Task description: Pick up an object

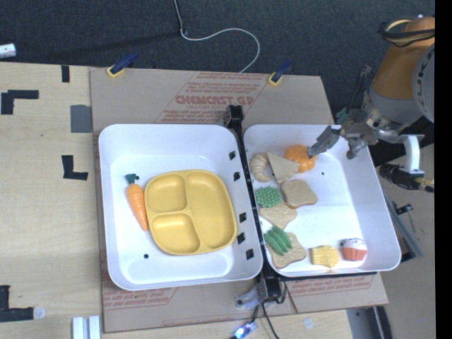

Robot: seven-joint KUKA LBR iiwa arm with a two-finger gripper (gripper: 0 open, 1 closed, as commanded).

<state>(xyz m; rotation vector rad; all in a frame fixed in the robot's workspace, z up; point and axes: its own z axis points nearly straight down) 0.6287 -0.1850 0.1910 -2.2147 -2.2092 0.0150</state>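
Note:
My gripper (332, 150) hangs over the far right part of the right bin (367, 210), open, with nothing between its fingers. Its left finger (321, 144) ends just right of an orange fruit (301, 157). Beside the orange lie a tan wedge (281, 167) and a croissant (259, 167). Nearer the front are a bread slice (299, 193), a round green piece (268, 197), a toast piece (277, 216), a green pod on bread (280, 243), a yellow piece (325, 256) and a cupcake (353, 248).
The left bin (120, 147) holds a yellow divided plate (192, 210) and a carrot (136, 203) by its left wall. Both bins rest on a cardboard sheet (212, 97). A white cable (226, 37) lies behind the bins.

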